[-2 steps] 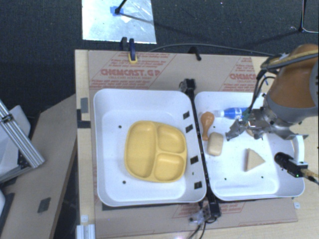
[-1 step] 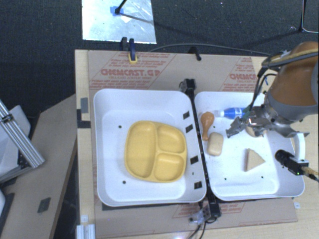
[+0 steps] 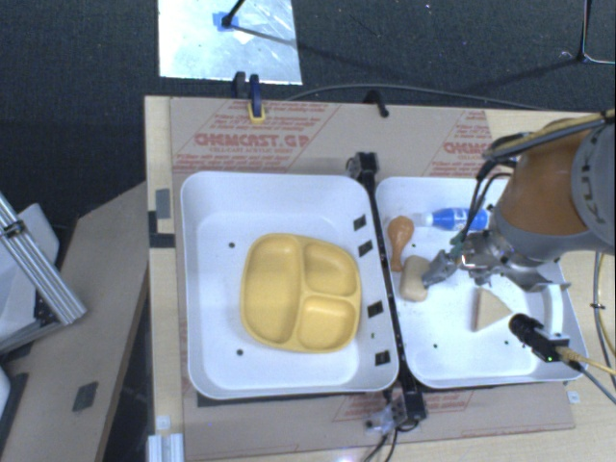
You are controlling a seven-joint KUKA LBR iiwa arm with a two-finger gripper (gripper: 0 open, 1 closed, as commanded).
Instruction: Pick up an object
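While the gripper [image 3: 438,268] hovers at centre right of the frame, just beside the beige wooden peg [image 3: 408,258] in the right bin [image 3: 462,373], its grip unreadable, the reach is underway; next comes closing squarely.

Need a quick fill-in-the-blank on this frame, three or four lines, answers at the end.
1. The yellow divided plate lies in the ____ bin.
2. That plate has ____ compartments.
3. The blue-and-white bottle lies in the ____ bin.
4. The gripper hovers over the right bin, near a ____-coloured wooden piece.

Answers: left; three; right; tan
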